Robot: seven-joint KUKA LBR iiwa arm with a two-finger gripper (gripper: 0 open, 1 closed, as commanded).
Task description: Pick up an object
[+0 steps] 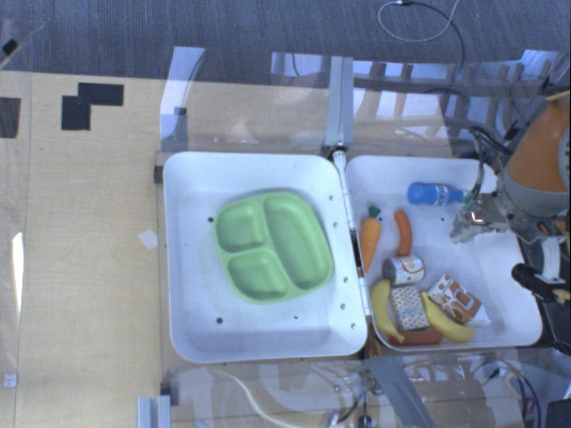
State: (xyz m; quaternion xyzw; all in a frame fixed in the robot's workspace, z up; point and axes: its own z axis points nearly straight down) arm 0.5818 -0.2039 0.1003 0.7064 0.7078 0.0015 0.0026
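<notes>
Your gripper (471,221) hangs over the right bin (500,172) at about 2 o'clock from its centre, just below the blue bottle (434,193), which lies on its side at 12 o'clock. Nothing sits between the fingers that you can see, and you cannot tell from this slant whether they stand apart or together.

The pickable things crowd the bin's 7 to 9 o'clock side: a toy carrot (370,239) against the left wall, a red sausage (404,232) just beside it, a small can (406,268) below them, then a banana (384,306), a speckled block (409,308) and a small printed carton (457,299) packed together, touching or overlapping at 6 o'clock.

Judging by position, the bottle is your nearest target and lies apart from the rest. Go for its middle, fingers across its short axis, and descend straight; a round body lying flat may roll away if one finger touches first. Avoid the 6 o'clock pile, where neighbours block finger room.

The left bin (192,328) holds a green divided plate (271,247). The can and carton carry print, too small to read.
</notes>
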